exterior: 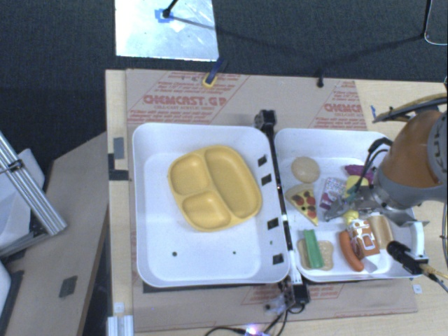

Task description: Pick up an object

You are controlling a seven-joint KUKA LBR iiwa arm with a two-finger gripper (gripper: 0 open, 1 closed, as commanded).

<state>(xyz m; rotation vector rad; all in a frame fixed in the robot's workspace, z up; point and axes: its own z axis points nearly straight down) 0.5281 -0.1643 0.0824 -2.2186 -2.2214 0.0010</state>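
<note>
**A:** What is hard to make out?

**B:** Mostly the gripper (341,208). It sits low in the right bin (329,133), a grey tangle of metal seen from above. I cannot tell if it is spread or closed, or if anything is caught in it. The arm (420,163) comes in from the right and covers that bin's right side, so whatever lies under it is hidden.

**A:** What shows in that bin?

**B:** A clutter of toy food. A beige round piece (305,168) lies near the back, with a pizza slice (303,201) just in front of it, close to the divider. A pink-and-purple packet (332,190) is just beside the gripper's left side, maybe touching it, though that is too blurred to say. A purple piece (352,168) pokes out behind the gripper, partly cut off by the arm.

**A:** And along the front?

**B:** A green strip on a tan cracker (311,249) lies at the front left. To its right is a red sausage (350,250), and an orange-and-white carton (360,235) lies against the sausage. A tan bun (381,228) is just right of the carton, its far end under the wrist.

**A:** The other bin?

**B:** The left bin (161,257) holds one yellow divided plate (213,187) with three compartments, lying flat and turned at an angle, with nothing in them. Both bins rest on a printed cardboard sheet (182,96).

**A:** So the things to pick up?

**B:** All in the right bin, with the packet and the carton nearest the gripper.
</note>
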